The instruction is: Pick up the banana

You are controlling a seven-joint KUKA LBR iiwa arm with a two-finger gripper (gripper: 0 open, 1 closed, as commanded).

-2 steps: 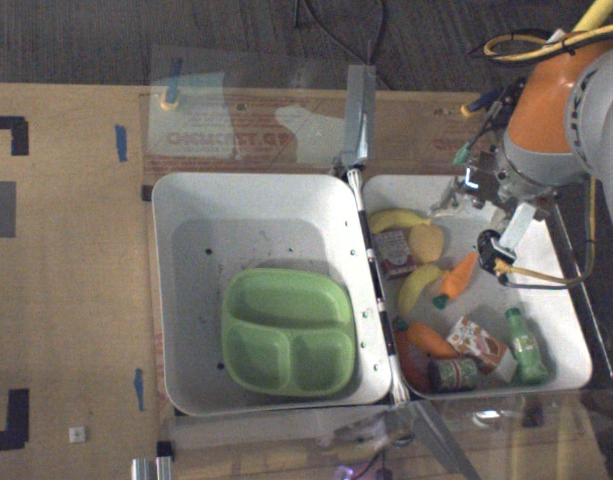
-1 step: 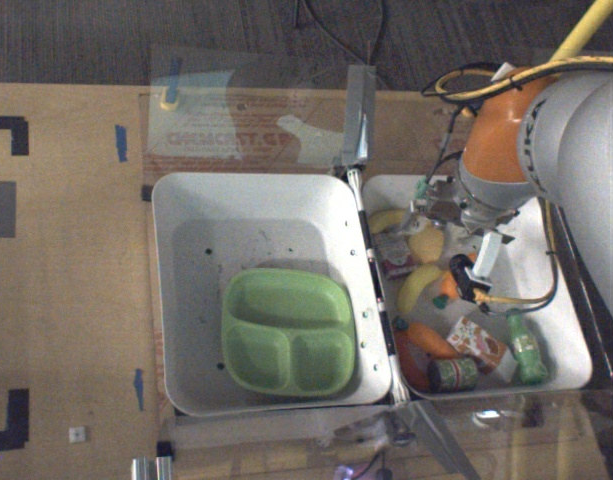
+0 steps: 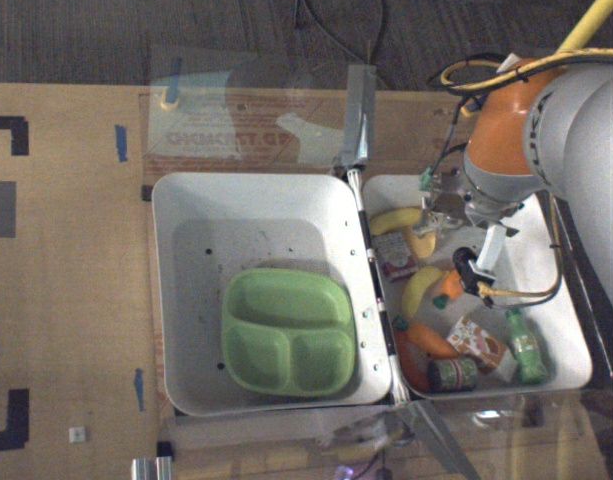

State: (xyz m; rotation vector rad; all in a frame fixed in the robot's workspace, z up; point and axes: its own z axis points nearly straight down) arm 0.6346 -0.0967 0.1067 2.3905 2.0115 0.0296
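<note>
Grey KUKA arm, orange wrist band, cables on the outside.

Big smooth rounded light-grey link, glossy with soft highlights. Above the wrist a bright orange band, curved and shiny. Below it a darker grey metal wrist flange with small fittings, a tiny green-teal spot at its left edge. Claw mount is metallic grey; a white bar-shaped piece ends in a black block. Thin black cables loop over the orange band, a yellow-sheathed one among them; another thin cable curves lower down. Yellow tube runs diagonally at top right. Screws too small to tell.
</note>
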